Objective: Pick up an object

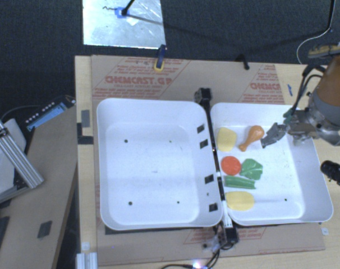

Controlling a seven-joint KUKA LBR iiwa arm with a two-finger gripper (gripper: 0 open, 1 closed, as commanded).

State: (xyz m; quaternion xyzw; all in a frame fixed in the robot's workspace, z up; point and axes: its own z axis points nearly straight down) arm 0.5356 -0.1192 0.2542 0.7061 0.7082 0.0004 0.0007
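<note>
Gripper [272, 134] hangs over the right bin [304, 167], just right of the orange drumstick toy [251, 136], apparently lining up on it; whether it is wide or narrow, I cannot tell. Other toys cluster left beside the divider.

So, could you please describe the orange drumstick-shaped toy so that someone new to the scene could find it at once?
Look in the right-hand white bin, where a cluster of toy foods lies near the divider. The drumstick is the uppermost item on the right of that cluster, just left of the gripper. It alone is orange-brown, with a round head tapering to a thin handle; beside it is a plain yellow piece.
</note>
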